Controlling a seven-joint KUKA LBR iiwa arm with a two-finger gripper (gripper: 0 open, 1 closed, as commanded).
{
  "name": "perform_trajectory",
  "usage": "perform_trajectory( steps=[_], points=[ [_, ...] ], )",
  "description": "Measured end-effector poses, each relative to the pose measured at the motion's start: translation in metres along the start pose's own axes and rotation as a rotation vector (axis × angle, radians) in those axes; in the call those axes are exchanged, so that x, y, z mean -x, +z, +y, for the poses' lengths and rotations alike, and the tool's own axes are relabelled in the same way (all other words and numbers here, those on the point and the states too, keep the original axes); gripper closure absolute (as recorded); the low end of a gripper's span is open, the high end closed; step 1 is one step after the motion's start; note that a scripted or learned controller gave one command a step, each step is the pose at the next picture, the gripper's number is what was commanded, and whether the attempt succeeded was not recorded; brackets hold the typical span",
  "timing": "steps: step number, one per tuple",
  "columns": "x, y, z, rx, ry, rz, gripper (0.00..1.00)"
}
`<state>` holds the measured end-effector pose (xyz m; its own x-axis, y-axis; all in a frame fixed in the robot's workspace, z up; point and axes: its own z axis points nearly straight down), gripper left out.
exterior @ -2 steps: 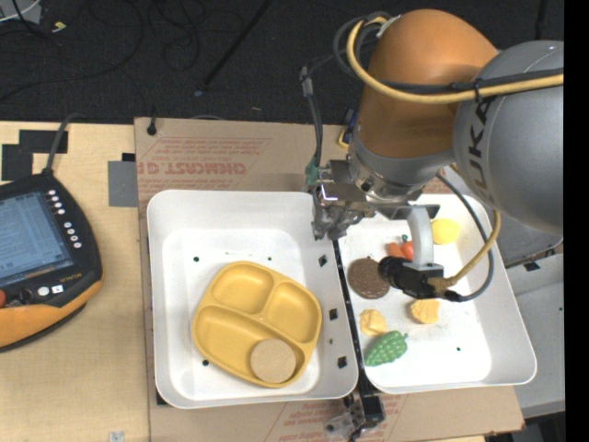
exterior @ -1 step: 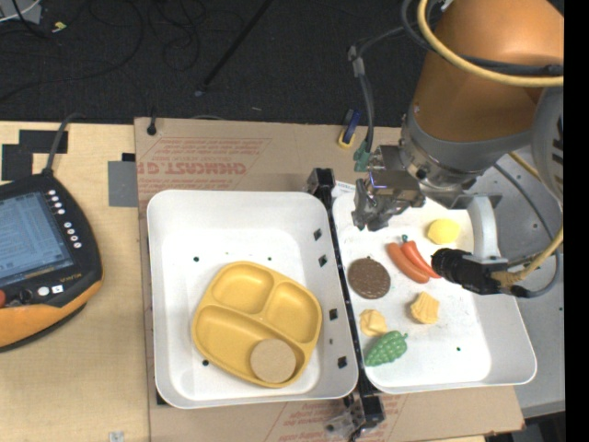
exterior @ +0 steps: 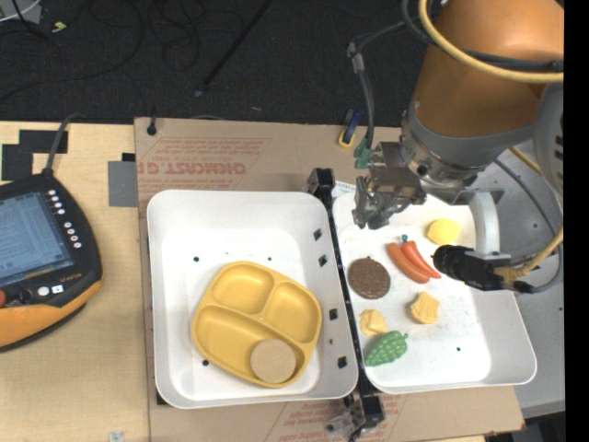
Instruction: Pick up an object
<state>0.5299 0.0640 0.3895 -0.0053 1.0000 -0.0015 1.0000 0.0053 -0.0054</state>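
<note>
Red-orange pepper (exterior: pixel 413 261) is lying in the right-hand bin (exterior: pixel 483 353), as the camera sees it, slanting toward the bin's middle with its stalk end pointing up toward the end effector (exterior: pixel 373 212). Five more toy pieces are sharing that bin with it. A brown disc (exterior: pixel 369 278) is sitting just to the pepper's left, close to the wall between the two bins. A yellow lemon (exterior: pixel 444 231) is resting behind the pepper, toward the far side. Nearer the front, a small yellow chunk (exterior: pixel 373 321) and a larger yellow chunk (exterior: pixel 425 308) are lying apart from each other, and a green piece (exterior: pixel 385 349) is sitting just in front of the small one.

The arm (exterior: pixel 488 63) is reaching in from the right, its orange band looming over the far corner of the bin. The end effector is hanging at the bin's far left corner, behind the brown disc and the pepper, and I am not seeing it touching any of the pieces. From here I cannot tell how wide it is standing.

In the left bin (exterior: pixel 230 233) a yellow divided plate (exterior: pixel 235 288) is lying flat, and a tan disc (exterior: pixel 273 361) is resting in its front compartment. Both bins are sitting on a cardboard sheet (exterior: pixel 202 164) spread over the tabletop (exterior: pixel 83 145). A control pendant (exterior: pixel 37 247) with a lit screen is lying at the far left, well apart from the bins.
</note>
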Motion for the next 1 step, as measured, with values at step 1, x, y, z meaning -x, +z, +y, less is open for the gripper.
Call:
perform_trajectory(
  steps=[1],
  points=[
    [-0.0008,-0.0092,0.0,-0.003,-0.006,-0.001,1.0]
  ],
)
